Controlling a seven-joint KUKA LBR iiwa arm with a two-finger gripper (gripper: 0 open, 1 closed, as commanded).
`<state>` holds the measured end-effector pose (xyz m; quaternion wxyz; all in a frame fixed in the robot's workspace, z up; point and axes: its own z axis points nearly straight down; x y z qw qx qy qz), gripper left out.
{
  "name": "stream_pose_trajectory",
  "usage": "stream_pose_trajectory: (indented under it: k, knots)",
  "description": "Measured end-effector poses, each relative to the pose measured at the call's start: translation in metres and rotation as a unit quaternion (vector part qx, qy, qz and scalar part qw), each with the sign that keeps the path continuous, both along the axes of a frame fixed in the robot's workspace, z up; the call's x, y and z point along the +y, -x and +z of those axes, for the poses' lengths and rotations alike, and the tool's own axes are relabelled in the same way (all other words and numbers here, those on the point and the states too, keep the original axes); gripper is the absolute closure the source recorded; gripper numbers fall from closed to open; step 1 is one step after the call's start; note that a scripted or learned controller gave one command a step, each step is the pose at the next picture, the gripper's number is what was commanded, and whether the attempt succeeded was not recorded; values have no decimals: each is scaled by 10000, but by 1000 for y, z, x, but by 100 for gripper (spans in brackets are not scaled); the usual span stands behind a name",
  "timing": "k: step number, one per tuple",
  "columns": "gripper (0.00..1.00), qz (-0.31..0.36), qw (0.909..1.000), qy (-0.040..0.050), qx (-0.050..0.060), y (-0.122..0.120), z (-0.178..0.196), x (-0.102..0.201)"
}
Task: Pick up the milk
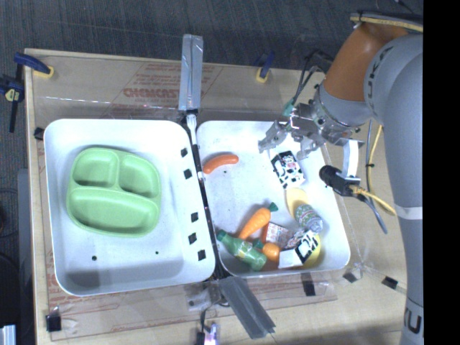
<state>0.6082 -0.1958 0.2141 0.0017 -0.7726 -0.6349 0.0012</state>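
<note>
1. Here the gripper (290, 141) hangs over the upper right part of the right bin (237, 136), carried by the grey arm (402, 121) with its orange band (357, 62) that enters from the right.
2. The two metal fingers (271, 136) stand spread apart with nothing between them; the tool holds no object.
3. The milk (288, 169), a small carton patterned in black and white, lies on the bin floor just below the gripper and apart from its fingertips.
4. Left of the milk, a sausage (219, 162) lies alone near the bin's upper left.
5. Towards the lower right corner the remaining items crowd together: a carrot (256, 223), a green bottle (241, 248), a yellow banana (296, 200), a second black-and-white carton (307, 246), and several small packets whose identity cannot be told.
6. The left bin (72, 264) holds a green divided plate (115, 190) with three compartments, lying flat in its upper left area.
7. Both bins sit side by side on the wooden bench (108, 77); blue clamps (32, 65) grip its far edge.
</note>
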Motion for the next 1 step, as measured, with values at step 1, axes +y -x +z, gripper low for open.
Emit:
stream_pose_trajectory:
  k: [1]
  knots:
    - [0, 185, 9998, -3, 5, 14, -10, -4]
